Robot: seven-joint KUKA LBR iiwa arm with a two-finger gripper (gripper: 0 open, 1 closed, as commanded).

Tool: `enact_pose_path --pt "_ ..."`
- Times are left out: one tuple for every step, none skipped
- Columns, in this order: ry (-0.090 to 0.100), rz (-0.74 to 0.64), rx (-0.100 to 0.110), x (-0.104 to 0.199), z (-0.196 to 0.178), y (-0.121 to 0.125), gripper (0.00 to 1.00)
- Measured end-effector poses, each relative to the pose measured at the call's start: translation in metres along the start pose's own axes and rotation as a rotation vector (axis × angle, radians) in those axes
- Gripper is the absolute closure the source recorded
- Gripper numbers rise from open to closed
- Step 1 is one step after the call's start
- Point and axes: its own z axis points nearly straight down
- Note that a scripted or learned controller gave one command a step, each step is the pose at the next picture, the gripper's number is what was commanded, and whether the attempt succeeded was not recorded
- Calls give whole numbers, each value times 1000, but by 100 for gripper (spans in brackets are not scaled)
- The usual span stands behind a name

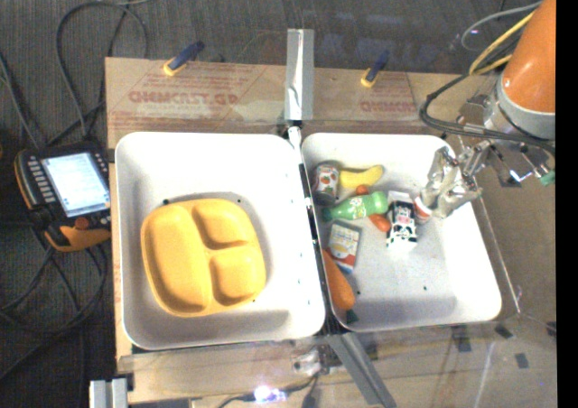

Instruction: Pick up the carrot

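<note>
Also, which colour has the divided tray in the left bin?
Yellow. The divided tray shows clearly in the camera view, lying in the left bin.

Carrot [339,283] lies at right bin's [470,302] front-left edge; jaws [444,191] hover apart, perhaps open.

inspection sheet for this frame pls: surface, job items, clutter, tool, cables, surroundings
Surface: two white bins side by side on the bench.
Job's things: carrot lies at the right bin's front-left wall, apart from the tool.
Clutter: yellow tray in left bin; green bottle, banana, small can, cow-print carton, flat packet in right bin.
Tool: over the right bin's right side; finger state unclear.
Cables: loops on the carpet.
Surroundings: handheld pendant left of bench.
</note>
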Motion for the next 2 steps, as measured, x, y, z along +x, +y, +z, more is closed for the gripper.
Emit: enact_pose_path --pt "0 -446 -3 22 25 -3 100" --pt "1 -805 -5 33 58 -20 100"
